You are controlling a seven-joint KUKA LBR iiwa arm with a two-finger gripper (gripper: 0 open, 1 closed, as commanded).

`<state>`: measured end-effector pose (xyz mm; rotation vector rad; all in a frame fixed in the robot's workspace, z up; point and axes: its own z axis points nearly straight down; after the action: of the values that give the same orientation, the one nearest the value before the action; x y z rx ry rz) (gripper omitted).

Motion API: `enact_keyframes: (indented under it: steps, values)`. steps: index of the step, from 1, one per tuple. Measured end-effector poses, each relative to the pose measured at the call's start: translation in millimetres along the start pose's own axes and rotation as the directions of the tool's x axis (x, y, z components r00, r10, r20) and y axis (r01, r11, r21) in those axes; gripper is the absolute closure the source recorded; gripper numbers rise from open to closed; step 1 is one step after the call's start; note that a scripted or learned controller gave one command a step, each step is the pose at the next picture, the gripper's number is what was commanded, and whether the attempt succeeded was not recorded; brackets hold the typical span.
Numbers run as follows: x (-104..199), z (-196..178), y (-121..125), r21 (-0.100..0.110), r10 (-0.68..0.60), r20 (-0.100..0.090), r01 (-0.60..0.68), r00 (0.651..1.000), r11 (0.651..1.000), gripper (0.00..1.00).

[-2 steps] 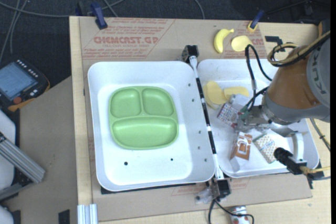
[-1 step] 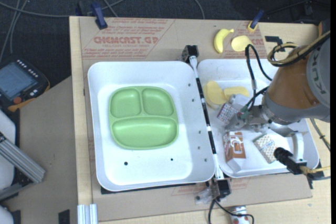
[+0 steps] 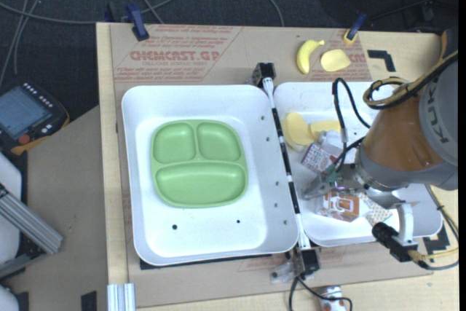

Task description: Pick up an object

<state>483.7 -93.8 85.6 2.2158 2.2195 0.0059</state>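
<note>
Low, hand [image 3: 325, 184] amid right-bin [image 3: 291, 95] clutter.

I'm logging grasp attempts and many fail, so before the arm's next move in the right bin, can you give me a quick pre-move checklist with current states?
1. Gripper down among the right bin's items: ok.
2. An item seen between the fingers: cannot tell.
3. Candidates within reach, orange-and-white packet and patterned packet: ok.
4. Yellow items apart from the gripper: ok.
5. Green divided plate lying in the left bin, away from the arm: ok.
</note>
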Motion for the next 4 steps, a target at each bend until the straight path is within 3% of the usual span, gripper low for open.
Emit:
enact_keyframes:
  steps: [2,3,4]
  values:
    - [-4.6,1.5,23.6,0.005,0.001,-0.001,-0.001,1.000,1.000,0.00]
    - [-61.2,-68.1,91.8,0.004,0.002,0.000,-0.002,1.000,1.000,0.00]
    - [-9.0,-11.9,89.6,0.007,0.000,-0.002,0.000,1.000,1.000,0.00]
